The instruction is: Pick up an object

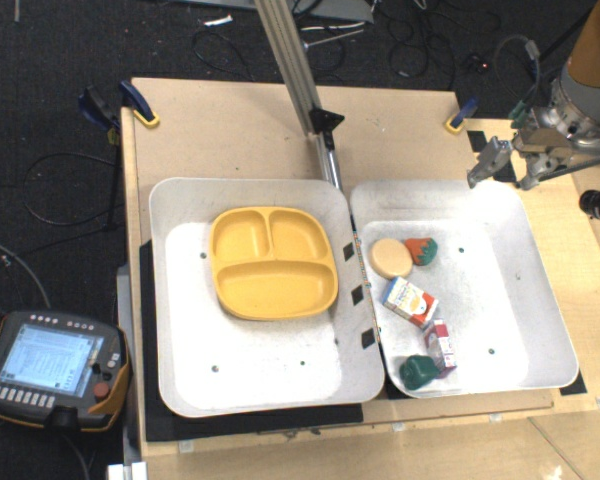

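The bench (240, 138) carries two white bins side by side, and the yellow divided tray (274, 263) makes a handy landmark, so everything here is placed off that. The left bin (180, 268) has the tray sitting in its upper middle, three compartments, nothing in them. The right bin (500, 298) is just to the tray's right, and that's where all the small stuff lives. The arm (585, 78) comes in well to the tray's upper right, with the gripper (507, 166) hanging over the right bin's far corner; its fingers look spread apart with nothing between them. Closest to the tray is a round tan disc (390, 257), with a red-and-green strawberry-looking toy (422, 250) touching its far side. Below those, a small orange-and-white carton (409, 300), then a little red-and-white box (440, 345), and lowest a dark green lump (417, 371) just beside that box. A teach pendant (50, 368) sits well off to the tray's lower left.
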Action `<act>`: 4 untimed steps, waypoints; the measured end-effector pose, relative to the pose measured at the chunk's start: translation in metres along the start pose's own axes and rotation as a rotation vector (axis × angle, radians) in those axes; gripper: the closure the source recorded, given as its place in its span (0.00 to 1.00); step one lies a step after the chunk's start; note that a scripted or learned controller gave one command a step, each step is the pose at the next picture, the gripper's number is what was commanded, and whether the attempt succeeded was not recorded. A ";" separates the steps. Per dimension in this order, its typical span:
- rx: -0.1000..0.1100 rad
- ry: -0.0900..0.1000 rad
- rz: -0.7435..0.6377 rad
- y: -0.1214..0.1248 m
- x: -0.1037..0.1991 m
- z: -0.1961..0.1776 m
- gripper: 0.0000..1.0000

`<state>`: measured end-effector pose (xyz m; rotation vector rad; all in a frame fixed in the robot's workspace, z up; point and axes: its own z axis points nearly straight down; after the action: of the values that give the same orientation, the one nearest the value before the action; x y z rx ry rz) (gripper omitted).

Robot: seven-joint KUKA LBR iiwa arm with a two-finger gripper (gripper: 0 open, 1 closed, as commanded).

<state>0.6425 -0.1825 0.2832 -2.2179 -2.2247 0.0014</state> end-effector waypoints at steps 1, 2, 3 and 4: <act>0.000 0.000 0.000 0.000 0.000 0.000 0.00; 0.004 0.001 0.002 0.002 0.000 0.043 0.00; 0.004 0.001 -0.001 0.011 0.002 0.094 0.00; 0.004 0.001 0.002 0.011 0.001 0.137 0.00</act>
<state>0.6536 -0.1817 0.1461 -2.2174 -2.2200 0.0055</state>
